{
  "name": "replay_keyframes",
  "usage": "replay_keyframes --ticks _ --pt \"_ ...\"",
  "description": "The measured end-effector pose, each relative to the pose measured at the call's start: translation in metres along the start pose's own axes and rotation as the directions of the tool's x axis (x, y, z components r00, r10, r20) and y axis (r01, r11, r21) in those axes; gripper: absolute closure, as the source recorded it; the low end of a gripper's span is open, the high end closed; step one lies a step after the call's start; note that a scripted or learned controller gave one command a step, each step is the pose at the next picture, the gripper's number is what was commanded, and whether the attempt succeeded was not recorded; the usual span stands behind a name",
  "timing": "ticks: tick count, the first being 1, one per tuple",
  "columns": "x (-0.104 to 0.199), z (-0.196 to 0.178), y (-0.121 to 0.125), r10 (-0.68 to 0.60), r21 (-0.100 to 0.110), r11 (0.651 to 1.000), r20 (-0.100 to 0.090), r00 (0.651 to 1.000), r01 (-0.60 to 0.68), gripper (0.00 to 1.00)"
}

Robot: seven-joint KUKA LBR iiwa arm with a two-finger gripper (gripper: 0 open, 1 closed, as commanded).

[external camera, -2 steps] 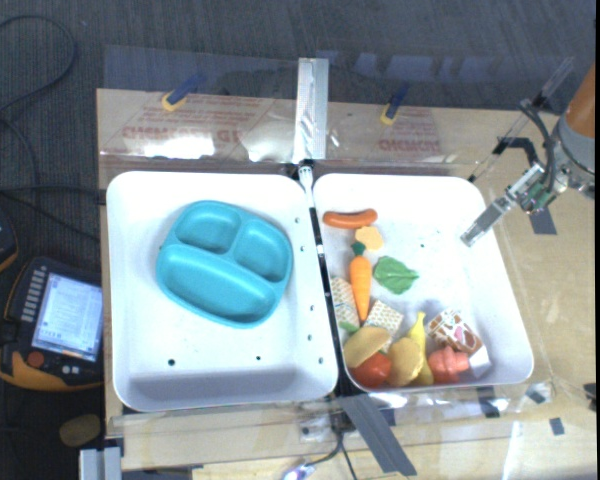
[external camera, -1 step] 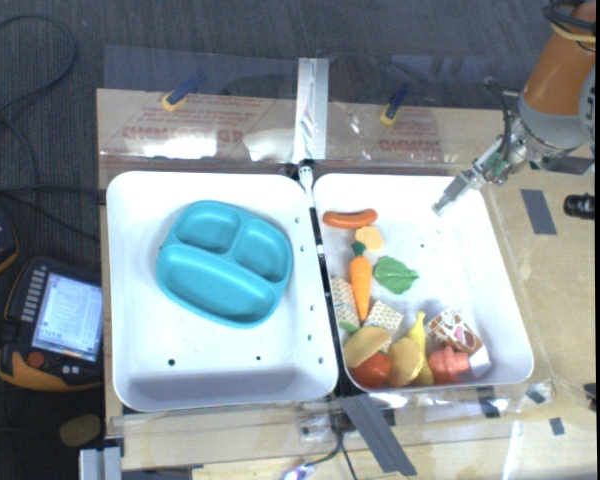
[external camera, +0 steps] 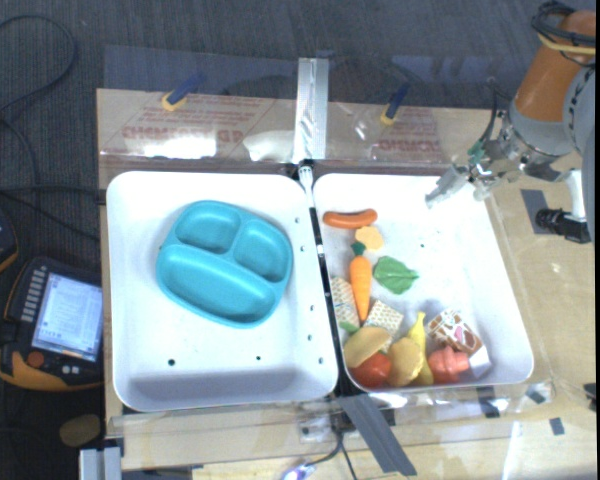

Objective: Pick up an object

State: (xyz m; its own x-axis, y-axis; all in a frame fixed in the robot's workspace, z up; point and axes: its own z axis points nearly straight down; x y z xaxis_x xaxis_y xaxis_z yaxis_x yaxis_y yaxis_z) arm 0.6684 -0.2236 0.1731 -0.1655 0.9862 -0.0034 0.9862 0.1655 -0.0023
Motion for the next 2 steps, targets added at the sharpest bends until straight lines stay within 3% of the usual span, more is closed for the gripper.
replay_keyframes --ticks 1,2 --pt "0.0054 -0.0182 -0.0303 -0.134 -0.001 0.991 0.000 0.991 0.134 0.00" --pt "0.0059 -0.0277 -0.0294 -0.136 0.000 0.991 0.003 0.991 0.136 1.00"
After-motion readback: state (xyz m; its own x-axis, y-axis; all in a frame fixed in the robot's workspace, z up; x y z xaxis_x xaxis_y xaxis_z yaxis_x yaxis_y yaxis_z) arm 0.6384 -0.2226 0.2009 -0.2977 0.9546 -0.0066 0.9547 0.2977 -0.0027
